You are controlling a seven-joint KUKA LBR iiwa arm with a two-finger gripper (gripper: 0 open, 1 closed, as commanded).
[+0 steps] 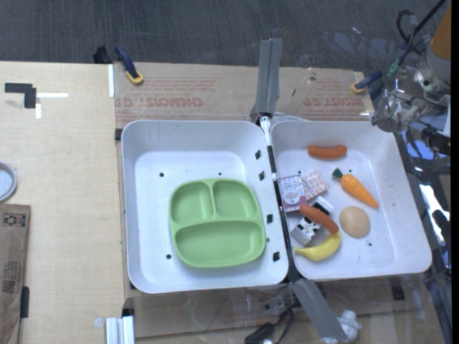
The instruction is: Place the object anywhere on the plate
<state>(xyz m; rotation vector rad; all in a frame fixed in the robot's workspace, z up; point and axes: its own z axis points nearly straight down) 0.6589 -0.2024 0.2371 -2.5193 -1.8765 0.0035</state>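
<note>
A green three-compartment plate (216, 223) lies in the left bin (143, 192), with nothing on it. In the right bin (387, 264) lie a sausage (327, 150), a carrot (357, 188), a tan egg-shaped piece (354, 221), a banana (320, 249), a second sausage (318, 216), two small printed packets (301, 188) and a small black-and-white item (308, 228). My gripper (391, 113) hangs at the right bin's far right corner, above its rim, away from all the food pieces.
A grey divider post (269, 77) stands between the bins at the back. Blue-and-yellow clamps (129, 67) hold a cardboard sheet behind the bins. Cables run along the right side near the arm. A tape roll (6, 183) lies at the far left.
</note>
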